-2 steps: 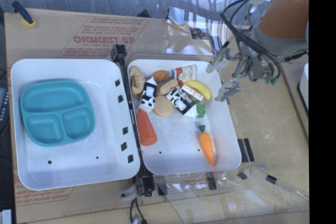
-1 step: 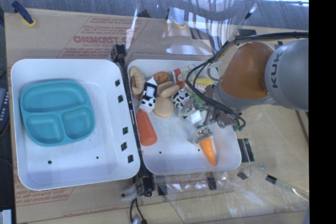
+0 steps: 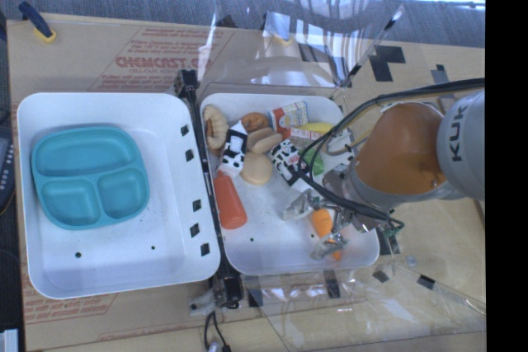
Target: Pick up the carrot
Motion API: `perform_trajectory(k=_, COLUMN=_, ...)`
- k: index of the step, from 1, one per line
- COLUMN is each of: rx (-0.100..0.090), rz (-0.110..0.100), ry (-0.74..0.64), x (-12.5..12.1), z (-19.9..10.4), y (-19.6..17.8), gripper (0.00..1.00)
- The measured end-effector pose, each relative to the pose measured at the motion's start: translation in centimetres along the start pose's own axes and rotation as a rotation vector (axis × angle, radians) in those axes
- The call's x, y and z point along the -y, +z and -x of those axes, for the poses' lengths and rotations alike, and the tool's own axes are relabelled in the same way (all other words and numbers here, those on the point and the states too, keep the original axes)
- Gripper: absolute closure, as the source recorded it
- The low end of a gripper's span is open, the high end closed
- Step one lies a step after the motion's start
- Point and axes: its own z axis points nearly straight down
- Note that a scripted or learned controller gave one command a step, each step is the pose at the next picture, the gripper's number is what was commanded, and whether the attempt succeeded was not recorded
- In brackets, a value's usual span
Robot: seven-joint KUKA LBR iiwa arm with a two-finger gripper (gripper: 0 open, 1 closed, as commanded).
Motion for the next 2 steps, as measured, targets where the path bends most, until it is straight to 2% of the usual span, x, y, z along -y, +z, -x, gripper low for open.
perform_trajectory(k=1, rx=0.004, rz=-0.002, ry=-0.013, x=-0.2, z=0.5, y=-1.1, gripper=1.00)
perform_trajectory(k=2, rx=0.012, rz=-0.017, ry=-0.023, x=2.1, z=4.1, y=-18.3, gripper=1.00)
